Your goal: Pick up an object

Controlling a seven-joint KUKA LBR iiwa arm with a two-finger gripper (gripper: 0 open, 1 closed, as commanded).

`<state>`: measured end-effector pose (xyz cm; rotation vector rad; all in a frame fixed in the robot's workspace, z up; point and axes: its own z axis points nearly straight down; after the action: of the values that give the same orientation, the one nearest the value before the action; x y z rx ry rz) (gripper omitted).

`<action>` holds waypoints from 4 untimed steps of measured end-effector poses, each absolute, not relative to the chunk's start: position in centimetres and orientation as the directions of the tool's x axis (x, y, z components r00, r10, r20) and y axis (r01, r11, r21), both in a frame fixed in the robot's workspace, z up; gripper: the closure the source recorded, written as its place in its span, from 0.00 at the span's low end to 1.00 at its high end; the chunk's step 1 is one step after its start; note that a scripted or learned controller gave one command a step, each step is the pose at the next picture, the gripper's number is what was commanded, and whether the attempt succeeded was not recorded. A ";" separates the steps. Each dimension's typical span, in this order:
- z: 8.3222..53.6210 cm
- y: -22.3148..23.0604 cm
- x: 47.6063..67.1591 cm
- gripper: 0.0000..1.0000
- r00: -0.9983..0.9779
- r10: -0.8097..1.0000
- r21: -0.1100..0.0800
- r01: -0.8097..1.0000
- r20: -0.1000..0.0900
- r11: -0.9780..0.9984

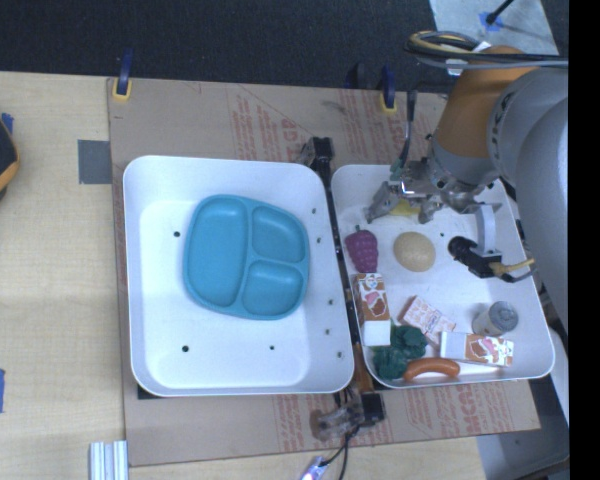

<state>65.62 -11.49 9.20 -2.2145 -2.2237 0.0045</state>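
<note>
We see the grey arm with its orange band reaching in from the right, its two-finger gripper [408, 200] poised over the far end of the right-hand shallow white bin [542, 353]. Its metal fingers [382, 204] are splayed wide apart, with nothing between them.

Nearest the tool lie a round tan ball-like object [415, 251], just in front of the gripper, and a purple bunch of toy grapes [361, 249], just in front and to the left, close to the bin's left wall. Neither touches the fingers.

Farther toward the near end of the same bin we find a small printed carton [373, 297], a green leafy toy [404, 347], an orange toy sausage [431, 370] and a grey round can [498, 318].

The left-hand white bin [155, 358] holds a light blue divided plastic plate [246, 256], well apart from the gripper.
</note>
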 end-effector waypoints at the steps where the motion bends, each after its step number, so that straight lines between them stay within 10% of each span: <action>1: 18.4 -17.1 65.7 0.00 -0.003 1.000 -0.001 1.000 -0.001 0.003; 2: 13.8 -16.5 65.6 0.00 -0.006 1.000 -0.004 1.000 0.000 0.006; 3: 16.9 -12.6 62.0 0.00 -0.006 1.000 -0.003 1.000 -0.001 0.006; 4: 9.1 -14.5 59.1 0.00 -0.004 1.000 -0.006 1.000 -0.001 0.004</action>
<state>59.06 -14.52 9.11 -2.2140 -2.2237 0.0068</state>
